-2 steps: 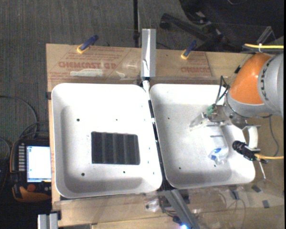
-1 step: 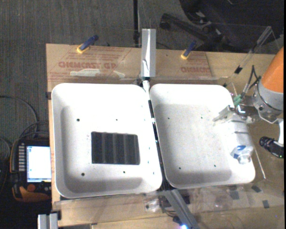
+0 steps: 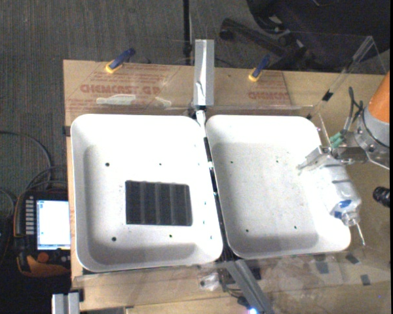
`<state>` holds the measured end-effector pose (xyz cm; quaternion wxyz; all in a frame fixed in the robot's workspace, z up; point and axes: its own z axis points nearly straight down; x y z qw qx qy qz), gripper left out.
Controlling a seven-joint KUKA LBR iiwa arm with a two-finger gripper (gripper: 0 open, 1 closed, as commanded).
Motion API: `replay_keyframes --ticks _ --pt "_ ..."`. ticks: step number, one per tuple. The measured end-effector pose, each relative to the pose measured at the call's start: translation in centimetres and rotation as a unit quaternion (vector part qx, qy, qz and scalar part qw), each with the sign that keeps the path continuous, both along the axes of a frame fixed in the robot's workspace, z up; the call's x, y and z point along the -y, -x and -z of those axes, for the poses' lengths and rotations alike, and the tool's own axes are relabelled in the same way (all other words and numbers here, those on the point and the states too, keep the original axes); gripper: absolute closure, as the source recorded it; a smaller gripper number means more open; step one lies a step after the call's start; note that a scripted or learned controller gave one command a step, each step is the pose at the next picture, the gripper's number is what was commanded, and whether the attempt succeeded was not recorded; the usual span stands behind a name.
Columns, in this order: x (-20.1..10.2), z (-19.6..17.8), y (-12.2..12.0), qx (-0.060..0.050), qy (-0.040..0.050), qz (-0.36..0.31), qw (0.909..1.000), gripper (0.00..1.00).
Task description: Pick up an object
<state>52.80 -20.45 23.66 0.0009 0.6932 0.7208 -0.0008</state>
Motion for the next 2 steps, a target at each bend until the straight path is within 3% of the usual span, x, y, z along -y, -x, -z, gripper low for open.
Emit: replay_keyframes --ticks 1,2 --pt "-9.8 2.7 -1.2 -0.001 -0.0015 0.031 0.9995 0.00" --pt "-4.0 12.3 0.4 -0.001 -0.0019 -0.046 0.9990 0.00"
